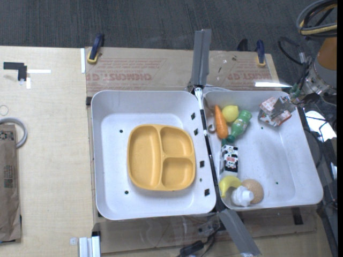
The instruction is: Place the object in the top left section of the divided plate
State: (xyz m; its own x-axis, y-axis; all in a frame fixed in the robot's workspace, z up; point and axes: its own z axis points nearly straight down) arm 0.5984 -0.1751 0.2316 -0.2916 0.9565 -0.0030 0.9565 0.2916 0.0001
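The divided plate (pixel 161 158) sits in the left bin (pixel 107 143) with all three sections bare, so nothing is placed yet. The candidate objects, a carrot (pixel 220 121), lemon (pixel 230 113), green bottle (pixel 239 124) and milk carton (pixel 230 158), lie in the right bin (pixel 278 159). The tool (pixel 276 111) hovers at that bin's far corner; I cannot tell its state, and nothing visibly sits in it

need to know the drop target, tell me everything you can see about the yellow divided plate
The divided plate is yellow-orange, rounded-rectangular, plastic-looking, with raised ridges forming three sections: one long on the view's left, two smaller stacked on the right. It lies flat, slightly rotated, near the middle of the left bin, resting on its floor. Nothing lies in it.
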